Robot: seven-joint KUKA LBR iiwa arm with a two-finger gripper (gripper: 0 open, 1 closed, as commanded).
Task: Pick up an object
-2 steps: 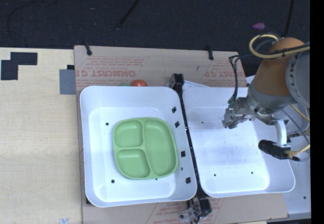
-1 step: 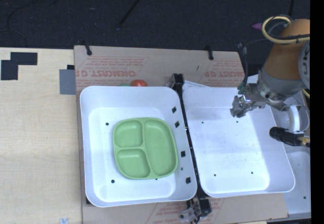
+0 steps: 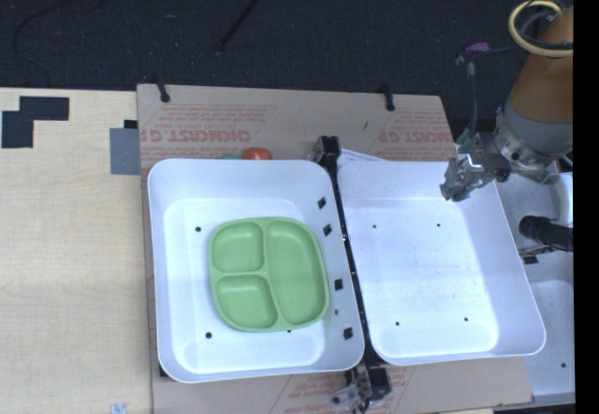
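The gripper (image 3: 460,180) hangs over the far right corner of the right bin (image 3: 440,347), at about one o'clock from that bin's middle, close to its back rim; I cannot tell how it is set, since it reads as a small grey blur. Below it the bin floor lies broad and bare toward six o'clock. The left bin (image 3: 178,206) holds a green divided plate (image 3: 269,273), three compartments up, lying flat at its middle with open floor all round. A red object (image 3: 256,155) peeks over the left bin's back rim at twelve o'clock, mostly hidden.
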